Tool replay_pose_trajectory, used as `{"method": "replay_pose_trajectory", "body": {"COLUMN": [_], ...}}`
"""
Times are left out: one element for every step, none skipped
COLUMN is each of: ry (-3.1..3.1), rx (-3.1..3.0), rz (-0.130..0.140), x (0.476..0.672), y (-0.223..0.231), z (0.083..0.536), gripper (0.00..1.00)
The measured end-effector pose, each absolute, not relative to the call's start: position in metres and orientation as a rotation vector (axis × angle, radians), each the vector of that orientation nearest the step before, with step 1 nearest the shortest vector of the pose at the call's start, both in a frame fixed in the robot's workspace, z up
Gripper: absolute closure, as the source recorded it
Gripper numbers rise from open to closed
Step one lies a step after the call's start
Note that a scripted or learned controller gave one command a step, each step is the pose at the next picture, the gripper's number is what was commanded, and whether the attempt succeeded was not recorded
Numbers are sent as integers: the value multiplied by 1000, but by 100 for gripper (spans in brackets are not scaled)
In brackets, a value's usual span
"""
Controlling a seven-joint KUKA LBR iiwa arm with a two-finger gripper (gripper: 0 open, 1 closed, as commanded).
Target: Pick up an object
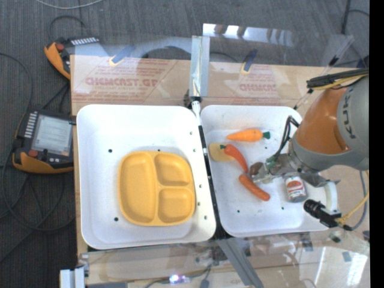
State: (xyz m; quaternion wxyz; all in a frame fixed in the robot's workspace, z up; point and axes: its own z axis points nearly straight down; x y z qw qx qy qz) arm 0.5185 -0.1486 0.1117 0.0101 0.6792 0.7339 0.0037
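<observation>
So your gripper (262,168) is down low in the right bin (282,221), parked right next to the upper end of the red chili (254,187). Honestly can't tell from up here whether it's gripping anything. Looks like it's lined up there because that pepper is the closest grab, with the orange carrot (245,135) and the second red chili (236,155) just beyond. The small can (294,189) sits under the arm. The yellow divided tray (157,186) sits in the left bin (96,221), well out of the way.
</observation>
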Motion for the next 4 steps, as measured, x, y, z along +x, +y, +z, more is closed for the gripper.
{"method": "replay_pose_trajectory", "body": {"ry": [2291,2311,2311,2312], "rx": [2121,2099,2103,2103], "rz": [11,5,8,8], "x": [518,490,491,491], "y": [-149,-105,-104,-104], "z": [112,89,96,96], "gripper": [0,0,100,0]}}
